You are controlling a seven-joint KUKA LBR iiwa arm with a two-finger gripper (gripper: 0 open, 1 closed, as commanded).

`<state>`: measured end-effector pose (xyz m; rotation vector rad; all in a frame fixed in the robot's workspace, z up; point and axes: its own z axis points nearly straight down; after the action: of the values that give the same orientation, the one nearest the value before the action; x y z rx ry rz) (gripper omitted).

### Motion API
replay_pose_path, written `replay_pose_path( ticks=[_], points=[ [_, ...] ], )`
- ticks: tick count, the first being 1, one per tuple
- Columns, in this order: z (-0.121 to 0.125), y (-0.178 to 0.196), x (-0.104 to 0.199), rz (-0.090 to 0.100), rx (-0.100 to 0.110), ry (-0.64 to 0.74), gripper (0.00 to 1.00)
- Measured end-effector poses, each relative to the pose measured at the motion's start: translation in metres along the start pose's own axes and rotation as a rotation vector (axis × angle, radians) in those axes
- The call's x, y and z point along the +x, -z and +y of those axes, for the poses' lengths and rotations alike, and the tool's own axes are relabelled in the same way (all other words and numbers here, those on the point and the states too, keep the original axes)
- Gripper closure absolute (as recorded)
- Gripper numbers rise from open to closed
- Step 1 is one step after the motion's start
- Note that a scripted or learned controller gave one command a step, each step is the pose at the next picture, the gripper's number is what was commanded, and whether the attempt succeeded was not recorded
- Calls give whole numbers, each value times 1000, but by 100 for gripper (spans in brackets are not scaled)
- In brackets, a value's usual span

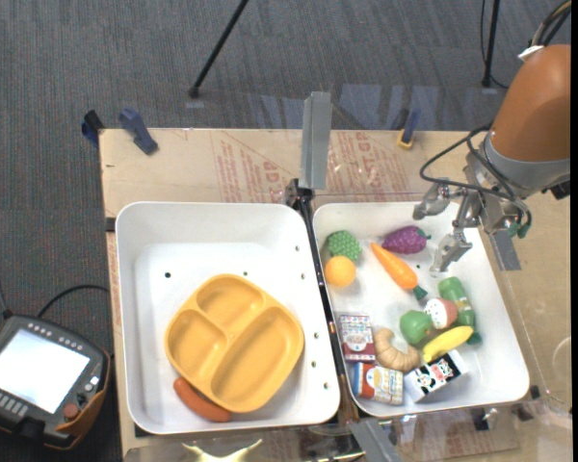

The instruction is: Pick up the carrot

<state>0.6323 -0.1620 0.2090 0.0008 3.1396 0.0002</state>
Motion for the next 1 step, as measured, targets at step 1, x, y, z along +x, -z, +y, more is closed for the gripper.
replay_pose_path(
  ticks=[1],
  points=[
    [44, -124, 21, 6, -3, 48, 0]
  ],
)
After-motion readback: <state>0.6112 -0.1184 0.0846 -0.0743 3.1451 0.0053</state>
